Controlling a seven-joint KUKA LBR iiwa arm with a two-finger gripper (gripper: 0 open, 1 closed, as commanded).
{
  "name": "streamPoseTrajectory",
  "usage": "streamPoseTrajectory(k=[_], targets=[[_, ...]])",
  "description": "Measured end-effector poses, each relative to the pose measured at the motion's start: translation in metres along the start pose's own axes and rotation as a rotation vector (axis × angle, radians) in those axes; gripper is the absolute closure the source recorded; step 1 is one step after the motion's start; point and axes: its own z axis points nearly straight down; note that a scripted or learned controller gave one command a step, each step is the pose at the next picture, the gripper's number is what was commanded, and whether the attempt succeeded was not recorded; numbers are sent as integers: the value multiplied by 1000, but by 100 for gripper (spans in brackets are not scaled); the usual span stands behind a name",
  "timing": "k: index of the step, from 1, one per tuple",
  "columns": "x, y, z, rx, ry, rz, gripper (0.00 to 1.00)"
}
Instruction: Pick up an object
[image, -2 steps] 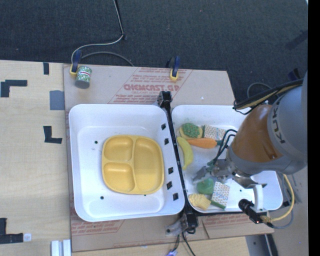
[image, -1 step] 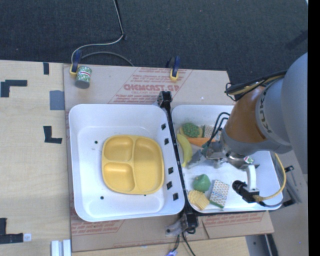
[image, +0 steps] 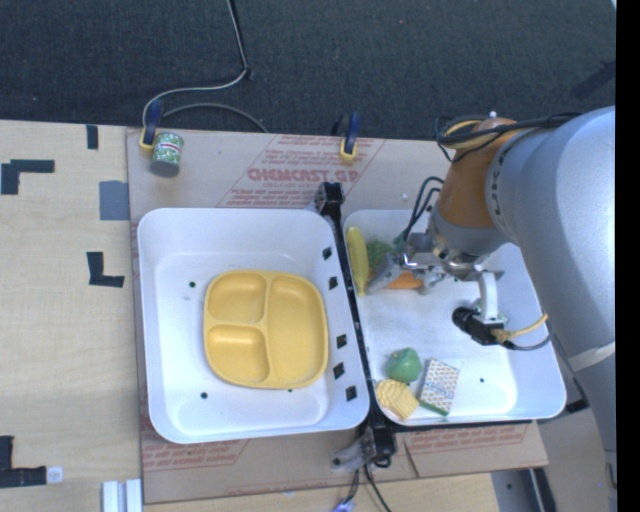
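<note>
Your arm (image: 520, 200) reached in from the right and bent down over the right bin (image: 500, 400). The gripper (image: 405, 268) sat low near the back-left corner, by the orange piece (image: 405, 283). I could not tell its grip. The bin's middle lay bare. The board (image: 290, 175) read "CHEMCAST".

2 bins are sitting side by side on the surface (image: 60, 330). A divided plate (image: 266, 328) is lying in the left bin (image: 170, 240). In the right bin (image: 520, 395), 3 small items are clustering at the near edge, while the hand (image: 400, 268) is hanging over more items near the far-left corner.
</note>
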Motion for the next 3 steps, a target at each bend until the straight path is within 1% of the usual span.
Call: streamPoseTrajectory(k=[1,2,3], targets=[[5,-79,0,-17,-3,-1,0],[8,-51,-1,-17,-3,-1,0],[2,2,1,11,3,1,0]])
